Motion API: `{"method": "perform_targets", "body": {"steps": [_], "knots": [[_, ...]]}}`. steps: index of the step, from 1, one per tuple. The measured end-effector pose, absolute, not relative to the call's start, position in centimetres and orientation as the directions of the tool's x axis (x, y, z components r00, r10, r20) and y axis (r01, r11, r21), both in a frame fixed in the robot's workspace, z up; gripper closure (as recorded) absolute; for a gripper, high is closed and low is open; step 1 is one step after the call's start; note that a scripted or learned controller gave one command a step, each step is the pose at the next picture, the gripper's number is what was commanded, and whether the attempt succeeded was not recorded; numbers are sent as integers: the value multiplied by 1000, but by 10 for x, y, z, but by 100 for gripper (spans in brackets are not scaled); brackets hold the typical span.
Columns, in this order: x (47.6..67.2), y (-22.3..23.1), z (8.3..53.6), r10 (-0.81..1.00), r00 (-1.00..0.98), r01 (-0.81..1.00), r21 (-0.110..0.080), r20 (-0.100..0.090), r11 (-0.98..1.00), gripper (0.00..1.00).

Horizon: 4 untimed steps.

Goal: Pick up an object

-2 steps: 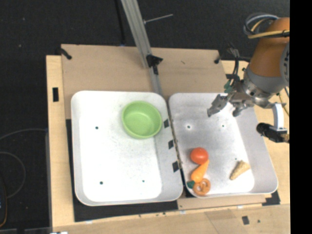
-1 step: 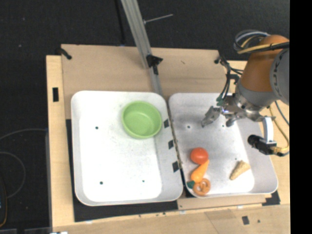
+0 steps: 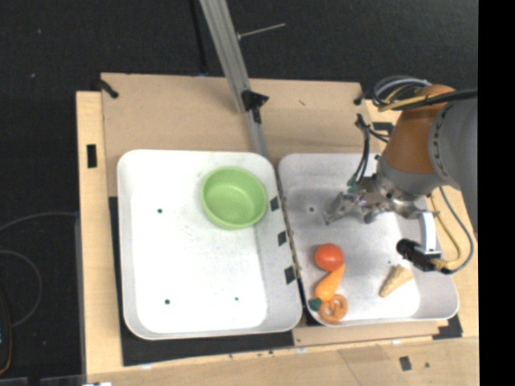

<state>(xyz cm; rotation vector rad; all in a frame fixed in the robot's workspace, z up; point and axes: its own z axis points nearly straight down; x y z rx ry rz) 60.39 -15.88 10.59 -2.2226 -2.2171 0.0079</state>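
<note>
Gripper hovers low over right bin, upper middle; fingers look parted, nothing between them. Nearest target: red tomato, below-left of fingertips, touching orange carrot. Advice: centre over tomato before descending, avoid carrot.

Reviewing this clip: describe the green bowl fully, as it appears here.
The green bowl is round, light green, plastic-looking, with a smooth rim and nothing visible inside. It sits upright on the floor of the left white bin, in its upper right part near the edge shared with the other bin. Nothing else touches it.
</note>
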Motion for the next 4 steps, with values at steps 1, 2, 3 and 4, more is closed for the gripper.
{"method": "perform_targets", "body": {"steps": [1,2,3,4], "knots": [[607,-159,121,1000,6,1000,5,-1,-6,100],[612,-162,186,1000,-3,1000,8,-2,3,100],[617,-153,243,1000,-4,1000,8,-1,4,100],[618,-154,298,1000,-4,1000,8,-2,4,100]]}}
